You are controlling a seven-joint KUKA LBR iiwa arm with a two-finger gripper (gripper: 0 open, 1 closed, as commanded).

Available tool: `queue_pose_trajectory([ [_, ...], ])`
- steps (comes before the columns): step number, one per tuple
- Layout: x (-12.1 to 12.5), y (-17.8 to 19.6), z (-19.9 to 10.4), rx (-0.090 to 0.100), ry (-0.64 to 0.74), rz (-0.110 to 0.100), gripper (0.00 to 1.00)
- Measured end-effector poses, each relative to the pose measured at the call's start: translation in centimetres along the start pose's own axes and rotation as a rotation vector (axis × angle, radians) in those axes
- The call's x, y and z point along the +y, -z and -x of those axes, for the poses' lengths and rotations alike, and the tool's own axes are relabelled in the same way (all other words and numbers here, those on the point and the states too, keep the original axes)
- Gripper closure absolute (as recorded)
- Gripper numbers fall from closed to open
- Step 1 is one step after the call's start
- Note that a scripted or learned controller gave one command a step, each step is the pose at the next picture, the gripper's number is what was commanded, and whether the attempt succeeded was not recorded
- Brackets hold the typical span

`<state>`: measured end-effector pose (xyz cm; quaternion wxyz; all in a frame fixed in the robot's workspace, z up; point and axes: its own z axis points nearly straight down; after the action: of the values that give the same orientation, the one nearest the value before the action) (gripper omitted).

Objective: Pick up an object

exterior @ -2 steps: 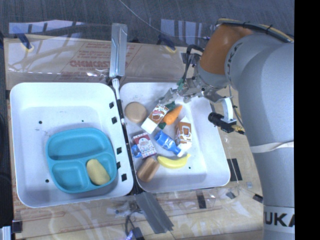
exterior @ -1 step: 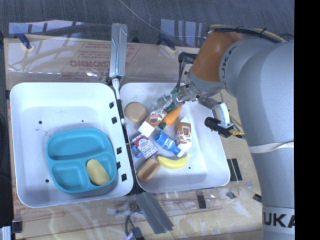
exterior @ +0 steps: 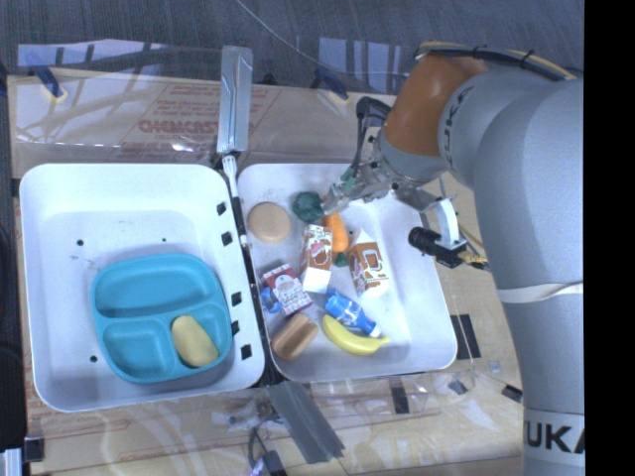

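My gripper (exterior: 337, 194) hangs low over the back of the right bin (exterior: 429, 310), just right of a dark green item (exterior: 308, 206) and above an orange carrot (exterior: 338, 232). The wrist hides its tips. Around it lie a tan round bun (exterior: 269, 222), two small cartons (exterior: 317, 251) (exterior: 368, 266), a red and white packet (exterior: 286, 291), a blue packet (exterior: 347, 310), a banana (exterior: 352, 337) and a brown bread roll (exterior: 294, 335).
The left bin (exterior: 60, 216) holds a blue divided tray (exterior: 149, 296) with a yellow oval item (exterior: 194, 340) in its front right compartment. The bulky grey arm (exterior: 516, 167) covers the right bin's back right corner.
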<state>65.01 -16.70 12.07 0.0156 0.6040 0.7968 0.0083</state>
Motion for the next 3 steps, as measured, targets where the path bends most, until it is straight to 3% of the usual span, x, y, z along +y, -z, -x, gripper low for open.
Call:
queue_pose_trajectory([
  [1,-0.1,-0.1,0.0,0.001,0.000,-0.002,0.00],
  [2,0.5,-2.9,0.7,0.015,0.063,-0.032,0.00],
  [3,0.7,-1.7,0.7,0.014,0.068,-0.029,1.00],
])
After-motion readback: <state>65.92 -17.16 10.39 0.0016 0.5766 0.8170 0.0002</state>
